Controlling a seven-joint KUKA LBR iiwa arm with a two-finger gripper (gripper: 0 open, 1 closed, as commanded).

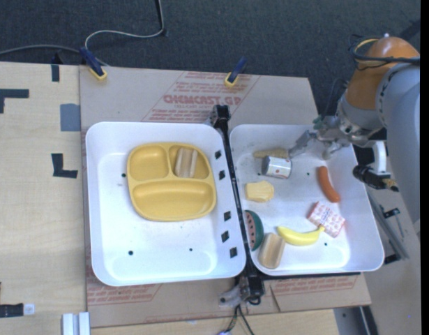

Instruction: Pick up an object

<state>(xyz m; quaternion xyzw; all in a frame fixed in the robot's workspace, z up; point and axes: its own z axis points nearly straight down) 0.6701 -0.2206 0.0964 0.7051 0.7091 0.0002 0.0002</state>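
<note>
Arm over the right bin [367, 257], claw [298, 147] low beside a small metal can [276, 166].

On the worktop [33, 208], the left bin [106, 257] carries a yellow divided plate [165, 194]. The claw's fingers slant toward the can; whether they are spread or clenched I cannot tell. The silvery can lies on its side near the right bin's upper left, long axis roughly left-right, dark end facing left, a tan wedge [270, 153] just behind it.
</note>
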